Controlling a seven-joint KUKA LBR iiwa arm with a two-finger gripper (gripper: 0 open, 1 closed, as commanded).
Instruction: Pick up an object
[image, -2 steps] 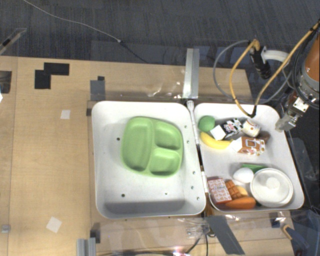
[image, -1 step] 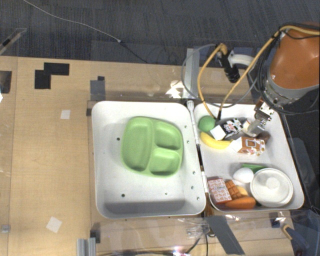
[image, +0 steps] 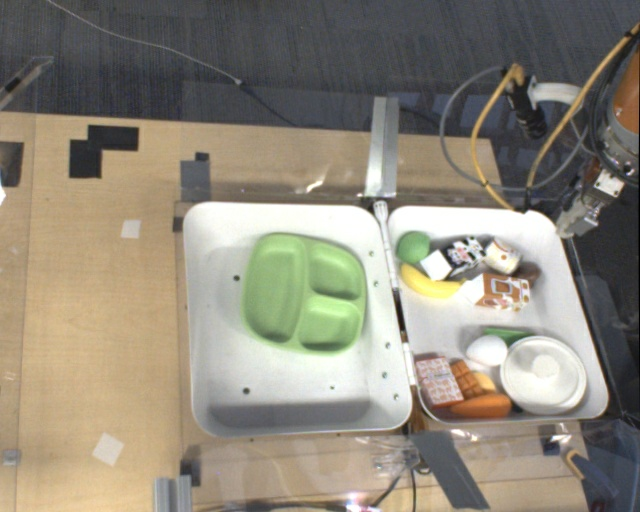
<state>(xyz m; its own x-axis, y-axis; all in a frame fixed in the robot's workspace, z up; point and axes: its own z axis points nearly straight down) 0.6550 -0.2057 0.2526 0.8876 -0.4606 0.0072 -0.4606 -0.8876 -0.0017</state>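
Nearest the camera, along the right bin's (image: 580, 300) front edge, lay an orange carrot-like piece (image: 483, 406) beside a white bowl (image: 543, 373), with a white egg (image: 487, 350) just behind. Farther back sat a yellow banana (image: 430, 284) touching a green ball (image: 412, 246), amid small packets, possibly toy food. A green divided plate (image: 303, 291) rested in the left bin (image: 215, 300). At the far right, the gripper (image: 580, 215) hung beyond the right bin's corner; whether its fingers were spread could not be told.
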